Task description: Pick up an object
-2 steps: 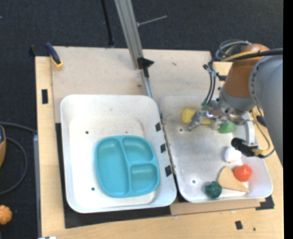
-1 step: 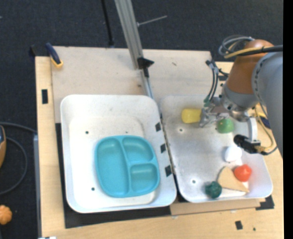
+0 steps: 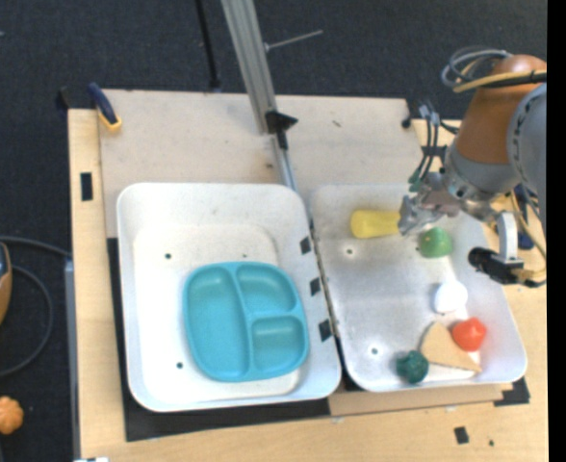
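In the right bin lie a yellow object near the back, a green ball, a white ball, a red ball on a tan wedge, and a dark green lump at the front. My gripper is down at the back of this bin, right beside the yellow object's right end and just left of the green ball.
The left bin holds a turquoise divided tray. A metal post rises behind the bins. An orange ball lies off the bench at the lower left.
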You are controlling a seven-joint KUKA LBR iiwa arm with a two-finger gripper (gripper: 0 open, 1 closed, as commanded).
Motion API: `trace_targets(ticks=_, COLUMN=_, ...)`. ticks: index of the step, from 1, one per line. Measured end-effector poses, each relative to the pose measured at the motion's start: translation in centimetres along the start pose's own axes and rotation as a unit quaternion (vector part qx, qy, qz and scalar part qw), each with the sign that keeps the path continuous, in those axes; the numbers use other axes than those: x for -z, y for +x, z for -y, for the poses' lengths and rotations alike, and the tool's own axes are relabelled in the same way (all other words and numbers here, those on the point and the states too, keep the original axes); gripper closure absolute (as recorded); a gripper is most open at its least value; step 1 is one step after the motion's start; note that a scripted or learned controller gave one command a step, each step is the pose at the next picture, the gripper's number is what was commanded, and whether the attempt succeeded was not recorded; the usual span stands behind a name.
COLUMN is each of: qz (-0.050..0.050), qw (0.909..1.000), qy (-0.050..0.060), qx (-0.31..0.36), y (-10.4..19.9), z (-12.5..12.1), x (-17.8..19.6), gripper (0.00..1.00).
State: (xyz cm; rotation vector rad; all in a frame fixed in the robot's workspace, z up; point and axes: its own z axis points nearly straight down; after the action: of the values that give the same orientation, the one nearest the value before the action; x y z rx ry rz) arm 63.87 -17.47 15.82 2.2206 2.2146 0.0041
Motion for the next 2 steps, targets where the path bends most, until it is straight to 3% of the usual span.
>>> trace_targets(ticks=2, qz=0.0, qw=1.0, qy=0.001, qx=0.002, y=-1.0, z=-0.3, x=7.8, gripper=1.0)
